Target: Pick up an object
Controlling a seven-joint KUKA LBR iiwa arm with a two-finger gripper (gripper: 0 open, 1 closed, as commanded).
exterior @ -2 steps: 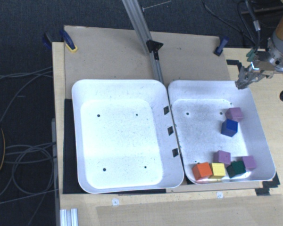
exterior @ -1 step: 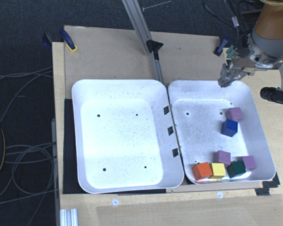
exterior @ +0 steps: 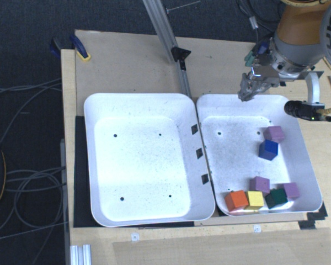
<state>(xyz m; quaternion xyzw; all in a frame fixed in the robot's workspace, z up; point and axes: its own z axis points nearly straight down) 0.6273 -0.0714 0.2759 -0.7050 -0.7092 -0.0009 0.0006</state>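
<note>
The pincer hangs at the far rim of the right bin, close to that bin's far left corner; whether it is open or closed cannot be told from this angle, and nothing can be seen in it. Below it and toward the camera, the near stretch of bin floor is bare and speckled, open room on that side. Farther along to its right and nearer the camera sit a light purple block and, just beside it, a blue block. Well away, packed along the near rim, are an orange block, a yellow block, a dark green block, and two more purple blocks. To the pincer's left lies the left bin, the two rims touching. No readable writing or labels show.
</note>
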